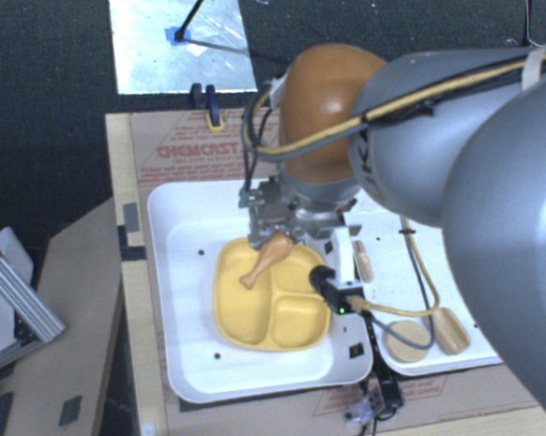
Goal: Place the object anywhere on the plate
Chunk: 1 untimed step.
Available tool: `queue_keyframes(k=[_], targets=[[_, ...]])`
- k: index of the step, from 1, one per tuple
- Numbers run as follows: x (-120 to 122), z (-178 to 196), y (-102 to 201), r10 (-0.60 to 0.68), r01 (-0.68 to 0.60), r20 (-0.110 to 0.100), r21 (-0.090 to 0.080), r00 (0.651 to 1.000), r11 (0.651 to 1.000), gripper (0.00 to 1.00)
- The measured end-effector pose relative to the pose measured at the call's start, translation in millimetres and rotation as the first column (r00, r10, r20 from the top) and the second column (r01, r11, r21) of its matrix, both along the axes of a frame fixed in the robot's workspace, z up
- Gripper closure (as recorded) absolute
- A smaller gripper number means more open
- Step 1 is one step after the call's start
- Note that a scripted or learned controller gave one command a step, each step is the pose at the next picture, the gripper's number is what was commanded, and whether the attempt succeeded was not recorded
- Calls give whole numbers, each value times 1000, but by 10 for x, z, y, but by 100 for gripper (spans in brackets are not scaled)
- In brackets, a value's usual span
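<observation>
Gripper over yellow plate in left bin. Fingers pinching thick end of drumstick; thin end slanting down-left below fingertips, above plate.

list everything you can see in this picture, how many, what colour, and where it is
plate: one, yellow, divided into compartments, in the left bin
drumstick: one, tan-brown, over the plate's upper part, thick end up at the claw
bins: two, white, side by side on the bench
spoons: two, wooden, in the right bin's lower part
small tan piece: one, at the right bin's left edge
clamp: one, blue and yellow, at the board's top edge
arm: one, grey with orange band, from the right
claw: one, metal, above the plate
</observation>
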State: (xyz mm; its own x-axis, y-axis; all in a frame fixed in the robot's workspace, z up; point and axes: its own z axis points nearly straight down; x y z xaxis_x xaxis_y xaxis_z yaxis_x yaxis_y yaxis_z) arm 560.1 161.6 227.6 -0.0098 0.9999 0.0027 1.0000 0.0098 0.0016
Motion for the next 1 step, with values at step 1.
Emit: queue_keyframes(k=[1], targets=[[9, -5, -33, -6, 6, 0, -2, 1000, 1000, 0]])
